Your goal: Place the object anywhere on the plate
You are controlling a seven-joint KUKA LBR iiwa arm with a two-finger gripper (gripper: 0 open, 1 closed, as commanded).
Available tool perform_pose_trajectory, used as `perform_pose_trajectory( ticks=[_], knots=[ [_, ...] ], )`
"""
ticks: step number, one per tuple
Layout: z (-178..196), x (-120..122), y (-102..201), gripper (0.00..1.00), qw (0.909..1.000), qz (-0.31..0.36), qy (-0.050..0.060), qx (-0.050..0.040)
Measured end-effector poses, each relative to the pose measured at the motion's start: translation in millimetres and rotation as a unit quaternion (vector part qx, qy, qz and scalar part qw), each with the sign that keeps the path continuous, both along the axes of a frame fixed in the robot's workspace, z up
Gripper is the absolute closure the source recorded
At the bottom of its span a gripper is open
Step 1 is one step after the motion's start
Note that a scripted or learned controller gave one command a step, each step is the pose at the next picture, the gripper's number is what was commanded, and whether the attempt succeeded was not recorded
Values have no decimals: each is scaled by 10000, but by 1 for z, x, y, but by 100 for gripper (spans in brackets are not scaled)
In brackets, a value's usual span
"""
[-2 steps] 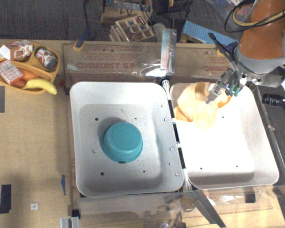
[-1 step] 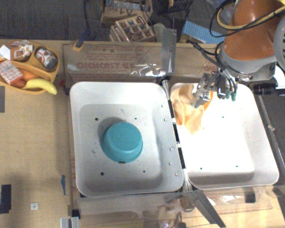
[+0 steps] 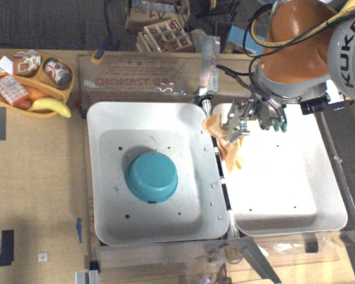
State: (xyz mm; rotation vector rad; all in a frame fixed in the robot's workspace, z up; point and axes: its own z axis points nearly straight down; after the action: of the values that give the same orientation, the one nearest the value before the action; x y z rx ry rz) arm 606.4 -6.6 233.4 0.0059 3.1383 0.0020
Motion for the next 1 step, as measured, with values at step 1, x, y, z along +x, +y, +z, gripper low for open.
perform_pose_trajectory(
  ticks=[1],
  knots=[
    [6,-2,45,100,10000,29,-21,5]
  ],
)
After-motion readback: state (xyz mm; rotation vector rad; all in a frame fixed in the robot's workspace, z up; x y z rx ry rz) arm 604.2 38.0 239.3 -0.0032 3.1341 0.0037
